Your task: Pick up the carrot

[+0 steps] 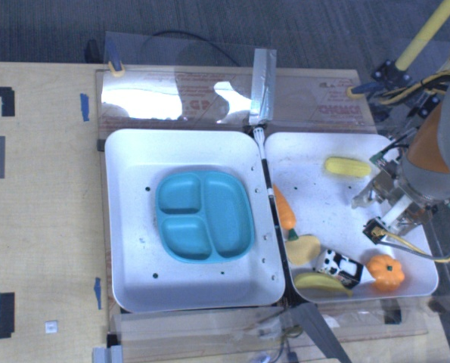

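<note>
The pale wooden desk [35, 225] runs bare along its left side, with only black and blue tape marks on it. Next comes the left shallow white plastic bin [126, 203], which holds a turquoise three-compartment plastic tray [206, 215] near its middle, with open white floor between the tray and the rim on every side. A clear plastic sheet [179, 97] lies along the desk's far edge behind both bins.

The right shallow white plastic bin [315, 195] touches the left one along a shared rim. The small orange toy carrot with a green stub [284, 212] lies hard against this bin's left wall, about halfway down it, its length running roughly along the wall. Just beside its lower end sits a tan pear-shaped toy [303, 249]. Along the near edge lie a yellow-green banana-shaped toy [321, 282], a black-and-white cow-patterned block [339, 266] and an orange toy pumpkin [385, 271]. A yellow corn-cob-shaped toy [346, 167] rests near the far edge. The bin's centre is open white floor.

At the right edge, the grey arm's jaws [381, 199] hang over the bin's right part, above the pumpkin and below the corn toy. Whether they are spread or pressed together cannot be told. The carrot lies well apart from them, across the bin's open middle, to their left.
</note>
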Motion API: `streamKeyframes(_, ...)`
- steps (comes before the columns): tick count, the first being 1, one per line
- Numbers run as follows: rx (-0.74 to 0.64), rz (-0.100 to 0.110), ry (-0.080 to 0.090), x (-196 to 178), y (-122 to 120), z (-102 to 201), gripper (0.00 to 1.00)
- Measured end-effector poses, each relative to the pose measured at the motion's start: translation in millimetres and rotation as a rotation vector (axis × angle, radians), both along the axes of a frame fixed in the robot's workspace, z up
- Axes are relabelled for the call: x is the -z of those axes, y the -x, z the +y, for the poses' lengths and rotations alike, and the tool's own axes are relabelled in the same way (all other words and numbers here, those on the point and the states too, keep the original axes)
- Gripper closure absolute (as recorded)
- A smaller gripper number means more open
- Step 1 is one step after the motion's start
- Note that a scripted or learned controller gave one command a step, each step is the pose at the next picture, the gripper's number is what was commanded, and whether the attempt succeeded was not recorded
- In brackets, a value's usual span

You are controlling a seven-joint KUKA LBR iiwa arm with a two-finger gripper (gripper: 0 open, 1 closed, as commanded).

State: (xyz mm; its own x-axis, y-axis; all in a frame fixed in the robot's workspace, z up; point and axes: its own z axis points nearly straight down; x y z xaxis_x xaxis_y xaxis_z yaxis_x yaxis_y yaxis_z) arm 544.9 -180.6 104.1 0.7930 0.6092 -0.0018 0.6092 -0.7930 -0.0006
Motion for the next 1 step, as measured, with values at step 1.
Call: streamKeyframes(1, -0.005, 0.002, 0.000, -9.6, -0.4, 1.5, 1.00)
